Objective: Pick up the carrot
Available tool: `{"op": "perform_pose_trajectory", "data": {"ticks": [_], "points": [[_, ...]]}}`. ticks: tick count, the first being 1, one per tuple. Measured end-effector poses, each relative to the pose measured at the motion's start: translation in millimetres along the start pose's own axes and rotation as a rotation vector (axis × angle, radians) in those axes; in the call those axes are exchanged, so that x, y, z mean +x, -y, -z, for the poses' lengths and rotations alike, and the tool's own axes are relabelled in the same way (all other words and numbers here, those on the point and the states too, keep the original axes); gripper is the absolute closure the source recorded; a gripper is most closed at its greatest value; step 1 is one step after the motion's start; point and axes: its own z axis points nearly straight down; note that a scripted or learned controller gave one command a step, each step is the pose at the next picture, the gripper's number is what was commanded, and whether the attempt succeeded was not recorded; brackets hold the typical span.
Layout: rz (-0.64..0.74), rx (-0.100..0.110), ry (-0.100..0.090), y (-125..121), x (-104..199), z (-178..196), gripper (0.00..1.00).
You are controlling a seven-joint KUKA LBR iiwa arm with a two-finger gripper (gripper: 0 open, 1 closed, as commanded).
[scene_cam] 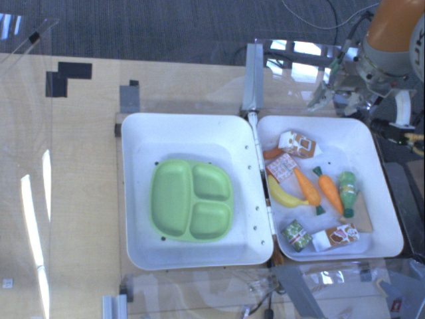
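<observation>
Hung over the far rim of the right bin [380, 153], just outside it: the gripper [330, 92], under the grey wrist with the orange band. Held nothing visible. Could not tell whether clenched or released; too small and too blurred there.

Lay well apart from the gripper, toward the near side of the bench and almost in line with it: the carrot [330, 193], orange, with its green top pointing back to the gripper, flat on the floor of the right bin. Lay just beside it, on the side away from the arm: a second carrot [306, 186], tilted, with its dark green end toward the near wall. Not touched by the gripper, either of them.

Rested on the arm's side of the carrot, close against it: a green bottle [347, 186]. Curved beyond the second carrot, farther from the arm: a yellow banana [285, 198]. Stood between the gripper and the two carrots: a small carton [297, 145] and a red and white box [282, 168]. Farthest from the gripper, in the left bin [136, 178]: a green divided plate [191, 199].
</observation>
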Motion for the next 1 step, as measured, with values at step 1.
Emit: {"op": "perform_pose_trajectory", "data": {"ticks": [1], "points": [[0.035,0.002,0.000,49.2,-44.8,-137.7,0.00]]}}
